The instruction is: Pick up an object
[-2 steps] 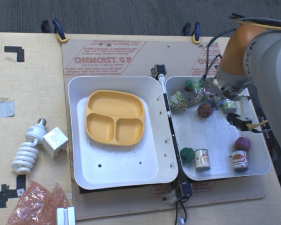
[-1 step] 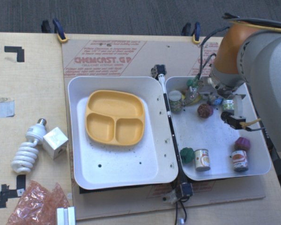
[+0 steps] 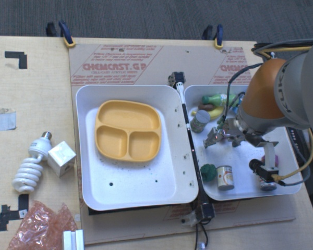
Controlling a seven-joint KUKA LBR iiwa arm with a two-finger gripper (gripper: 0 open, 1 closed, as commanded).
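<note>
My gripper hangs low over the middle of the right bin, with the grey arm and its orange band above it to the right. Just up and left of it sits a grey round lid-like object. A green and yellow item lies with a few small things at the bin's far edge. Near the front edge are a dark green ball and a small can with a red and white label, both below the gripper and apart from it. Nothing shows held in the gripper.
The left bin holds a yellow divided tray. On the bench to the left lie a spiral light bulb, a white cube and a red mesh bag. A black divider strip runs between the bins.
</note>
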